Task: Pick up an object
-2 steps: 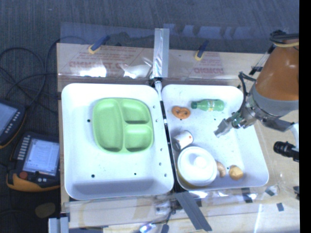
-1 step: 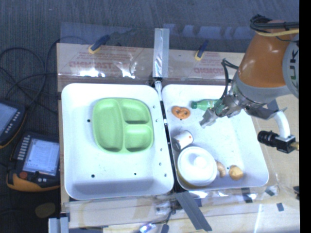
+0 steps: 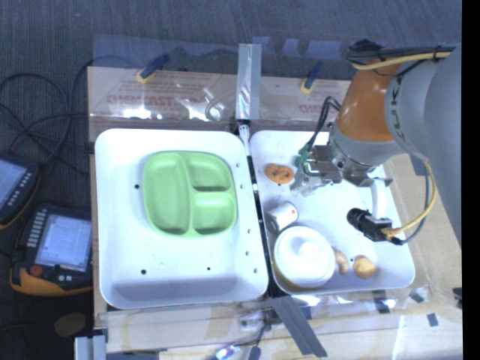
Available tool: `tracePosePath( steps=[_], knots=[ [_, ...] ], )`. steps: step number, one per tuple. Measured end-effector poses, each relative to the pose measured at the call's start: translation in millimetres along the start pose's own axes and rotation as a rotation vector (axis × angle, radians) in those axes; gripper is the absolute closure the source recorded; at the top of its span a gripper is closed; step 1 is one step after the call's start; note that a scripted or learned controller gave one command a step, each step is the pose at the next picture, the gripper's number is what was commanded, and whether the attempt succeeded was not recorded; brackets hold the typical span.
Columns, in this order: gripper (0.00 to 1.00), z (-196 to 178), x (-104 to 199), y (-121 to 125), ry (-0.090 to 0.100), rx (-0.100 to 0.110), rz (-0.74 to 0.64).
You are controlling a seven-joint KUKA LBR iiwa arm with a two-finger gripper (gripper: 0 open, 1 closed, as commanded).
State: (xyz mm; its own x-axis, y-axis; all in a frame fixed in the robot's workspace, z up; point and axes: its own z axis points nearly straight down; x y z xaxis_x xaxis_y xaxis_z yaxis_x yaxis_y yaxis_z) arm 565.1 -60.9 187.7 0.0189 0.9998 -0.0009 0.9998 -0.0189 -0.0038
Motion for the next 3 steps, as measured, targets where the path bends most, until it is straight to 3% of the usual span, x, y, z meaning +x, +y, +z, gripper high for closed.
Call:
tracePosePath(
  steps=[1,2,3],
  knots=[
    [0.00,-0.1,-0.2,0.0,-0.001,0.000,0.001],
    [0.00,4.2,-18.4,64.8,-0.004,-0.001,-0.178],
    [0.00,98.1,-40.2,76.9,-0.004,-0.014,-0.324]
  ],
)
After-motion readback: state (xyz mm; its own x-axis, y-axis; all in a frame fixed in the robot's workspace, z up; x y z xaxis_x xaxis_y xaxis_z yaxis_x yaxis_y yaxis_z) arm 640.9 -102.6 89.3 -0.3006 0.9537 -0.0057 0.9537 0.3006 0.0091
